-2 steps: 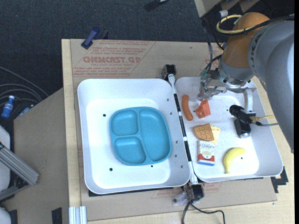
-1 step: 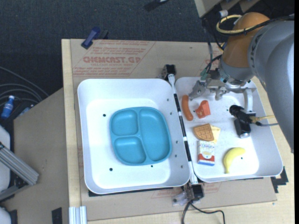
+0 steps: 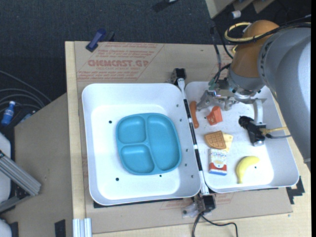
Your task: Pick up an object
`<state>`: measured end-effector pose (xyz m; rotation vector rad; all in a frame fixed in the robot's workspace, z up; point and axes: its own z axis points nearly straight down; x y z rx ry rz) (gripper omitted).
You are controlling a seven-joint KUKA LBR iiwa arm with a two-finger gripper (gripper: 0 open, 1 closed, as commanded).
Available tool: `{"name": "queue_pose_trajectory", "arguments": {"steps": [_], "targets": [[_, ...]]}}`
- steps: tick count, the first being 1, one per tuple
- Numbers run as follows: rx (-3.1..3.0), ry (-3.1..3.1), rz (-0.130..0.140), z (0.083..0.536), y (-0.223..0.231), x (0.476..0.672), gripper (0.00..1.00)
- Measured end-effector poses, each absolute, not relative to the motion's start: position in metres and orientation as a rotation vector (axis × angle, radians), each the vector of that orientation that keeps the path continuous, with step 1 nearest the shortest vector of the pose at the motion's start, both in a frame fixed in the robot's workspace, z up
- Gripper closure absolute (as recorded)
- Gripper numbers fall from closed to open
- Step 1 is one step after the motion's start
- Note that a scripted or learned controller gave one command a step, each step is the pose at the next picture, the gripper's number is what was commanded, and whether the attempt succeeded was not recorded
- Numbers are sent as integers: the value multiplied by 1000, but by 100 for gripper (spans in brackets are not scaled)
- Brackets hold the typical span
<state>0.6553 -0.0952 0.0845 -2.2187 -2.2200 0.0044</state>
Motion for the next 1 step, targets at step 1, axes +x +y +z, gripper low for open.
{"name": "queue_pose_trajectory", "arguments": {"steps": [1], "targets": [[-2220, -2222, 2, 95, -95, 656, 100]]}}
